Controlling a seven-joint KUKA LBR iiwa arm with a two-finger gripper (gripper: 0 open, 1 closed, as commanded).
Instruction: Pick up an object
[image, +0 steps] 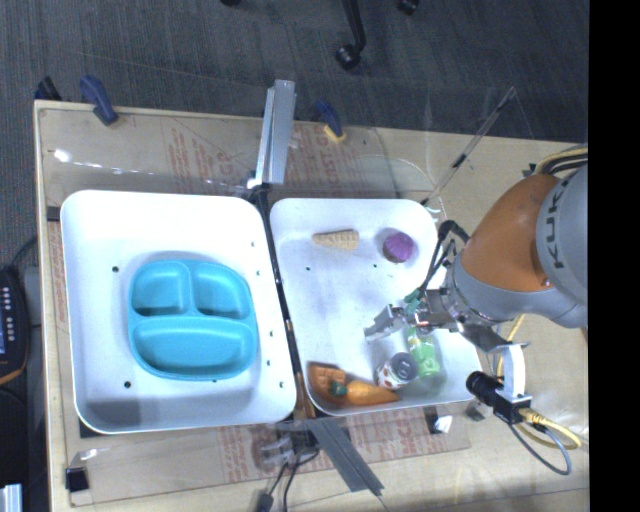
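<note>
Camera view: gripper (398, 325) hangs in the right bin (300, 300), just above the small can (398, 370); whether it grips, can't tell.

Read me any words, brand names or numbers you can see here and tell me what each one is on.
"KU": big dark letters running down the grey arm, cut off at the edge.
Red print on the bench around the bins: too faint to read.
The small can near the gripper: label too blurred to read.
</note>
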